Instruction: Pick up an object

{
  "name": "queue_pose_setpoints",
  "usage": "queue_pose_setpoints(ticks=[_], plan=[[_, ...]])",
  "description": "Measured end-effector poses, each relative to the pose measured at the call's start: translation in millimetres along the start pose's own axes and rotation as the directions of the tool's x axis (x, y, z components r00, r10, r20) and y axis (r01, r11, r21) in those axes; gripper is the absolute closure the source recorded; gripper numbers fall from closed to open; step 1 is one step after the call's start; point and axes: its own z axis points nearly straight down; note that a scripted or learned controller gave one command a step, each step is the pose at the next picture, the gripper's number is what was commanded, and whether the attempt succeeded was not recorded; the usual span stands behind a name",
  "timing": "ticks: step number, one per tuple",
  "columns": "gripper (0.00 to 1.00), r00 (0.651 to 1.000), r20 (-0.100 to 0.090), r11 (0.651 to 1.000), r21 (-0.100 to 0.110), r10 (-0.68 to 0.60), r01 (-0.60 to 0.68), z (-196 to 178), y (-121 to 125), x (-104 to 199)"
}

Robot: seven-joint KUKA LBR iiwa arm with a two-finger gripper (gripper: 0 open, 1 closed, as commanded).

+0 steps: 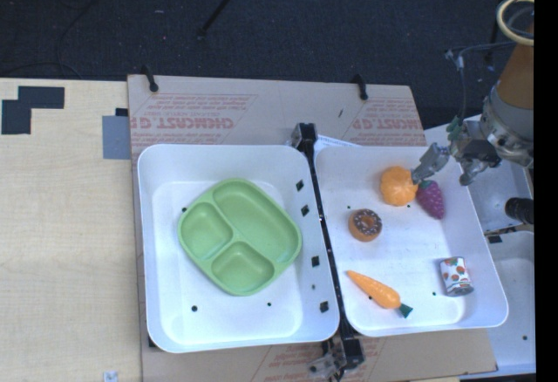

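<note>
The right bin (pixel 488 284) holds an orange (pixel 398 186), a purple grape bunch (pixel 431 198), a chocolate donut (pixel 365 224), a carrot (pixel 377 289) and a small can (pixel 455 276). My gripper (pixel 452 164) hangs at the bin's far right corner, just above and right of the grapes and the orange. Its two fingers are spread apart, one finger (pixel 428 164) reaching toward the orange. Nothing sits between them.
The left bin (pixel 153 197) bears a green divided plate (pixel 239 235). A black divider (pixel 319 232) separates the two bins. Cardboard lies under both bins, and wooden bench surface extends to the left.
</note>
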Motion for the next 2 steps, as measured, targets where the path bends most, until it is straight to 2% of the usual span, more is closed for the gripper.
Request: queue_pose_setpoints(ticks=[1, 2], plan=[[0.00, 1.000, 0.003, 1.000, -0.013, -0.002, 0.002, -7, 2, 0], [0.00, 1.000, 0.000, 1.000, -0.005, -0.001, 0.001, 51, 1, 9]])
